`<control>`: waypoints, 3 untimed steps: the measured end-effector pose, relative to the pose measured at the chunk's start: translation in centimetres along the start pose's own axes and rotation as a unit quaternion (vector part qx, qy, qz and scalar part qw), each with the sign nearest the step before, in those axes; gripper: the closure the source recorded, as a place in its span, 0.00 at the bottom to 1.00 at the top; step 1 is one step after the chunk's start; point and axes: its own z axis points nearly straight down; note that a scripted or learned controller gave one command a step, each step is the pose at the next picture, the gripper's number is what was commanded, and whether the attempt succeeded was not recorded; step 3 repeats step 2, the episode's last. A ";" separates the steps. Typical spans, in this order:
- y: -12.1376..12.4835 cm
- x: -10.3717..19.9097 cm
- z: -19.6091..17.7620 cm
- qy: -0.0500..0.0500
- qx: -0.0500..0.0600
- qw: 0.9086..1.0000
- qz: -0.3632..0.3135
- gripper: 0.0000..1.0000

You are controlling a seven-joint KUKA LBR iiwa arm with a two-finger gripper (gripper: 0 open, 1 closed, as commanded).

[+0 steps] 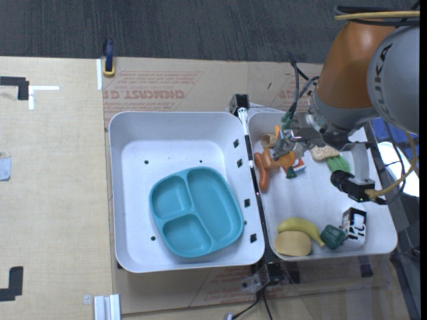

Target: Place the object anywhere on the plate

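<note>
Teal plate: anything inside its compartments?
Nothing visible in the three compartments of the teal plate; their floors show bare. It lies in the left bin. The bin floor under the plate is covered.

A banana (pixel 301 227) lies at the right bin's (pixel 380 240) six o'clock edge, touching a pale yellow piece (pixel 293 244) — a dark green item (pixel 331 235) sits just at its three o'clock

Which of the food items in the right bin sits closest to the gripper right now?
The orange carrot-like piece, directly under the gripper. The banana lies far off at the bin's front.
</note>
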 end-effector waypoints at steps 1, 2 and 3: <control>-4.6 5.8 3.6 0.000 0.003 1.000 -0.001 1.00; -4.6 5.8 3.6 0.000 0.002 1.000 0.000 0.00; -4.6 5.8 3.6 0.000 0.002 1.000 0.000 0.00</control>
